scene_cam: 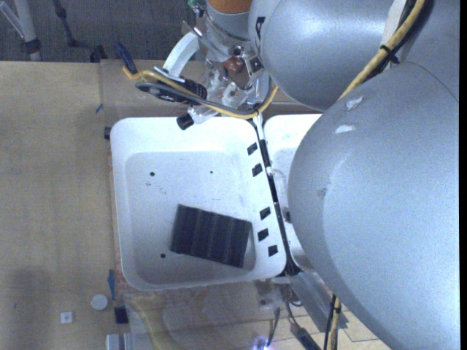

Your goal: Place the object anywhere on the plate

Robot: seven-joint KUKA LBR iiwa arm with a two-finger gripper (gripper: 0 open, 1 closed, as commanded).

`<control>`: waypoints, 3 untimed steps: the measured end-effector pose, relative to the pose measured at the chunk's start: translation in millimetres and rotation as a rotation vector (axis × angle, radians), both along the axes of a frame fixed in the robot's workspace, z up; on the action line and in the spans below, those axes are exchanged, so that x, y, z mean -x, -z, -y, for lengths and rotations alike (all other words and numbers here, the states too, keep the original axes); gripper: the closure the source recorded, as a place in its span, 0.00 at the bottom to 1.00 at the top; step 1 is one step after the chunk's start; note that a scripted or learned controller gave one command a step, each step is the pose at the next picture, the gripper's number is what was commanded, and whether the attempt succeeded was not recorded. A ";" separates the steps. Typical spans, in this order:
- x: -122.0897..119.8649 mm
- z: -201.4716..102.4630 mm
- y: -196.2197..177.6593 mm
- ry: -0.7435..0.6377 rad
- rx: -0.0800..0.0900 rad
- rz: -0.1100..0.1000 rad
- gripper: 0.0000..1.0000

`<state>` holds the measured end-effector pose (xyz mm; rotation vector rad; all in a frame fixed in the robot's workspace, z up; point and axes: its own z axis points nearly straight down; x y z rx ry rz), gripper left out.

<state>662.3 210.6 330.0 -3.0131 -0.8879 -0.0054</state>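
Note:
A dark ribbed rectangular plate (211,237) lies flat in the near part of the left white bin (131,195). My gripper (228,79) hangs over the far rim of that bin, well above and behind the plate, seen from above under the orange band. A small reddish-brown patch (234,65) shows at the gripper's middle; I cannot tell whether it is a held object or part of the hand. Cables and a black-and-yellow bracket (171,87) stick out to the gripper's left.
The grey arm (379,181) covers most of the right bin (292,133), of which a strip of far corner shows. Black clips run along the divider between the bins (263,195). Small bits lie on the bench at the bottom left (98,302).

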 end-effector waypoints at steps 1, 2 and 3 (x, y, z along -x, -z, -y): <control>6.8 -11.9 115.0 0.145 0.000 -0.004 1.00; 69.2 -11.7 228.1 0.210 0.001 -0.004 1.00; 29.4 -10.5 197.7 0.040 0.003 -0.006 1.00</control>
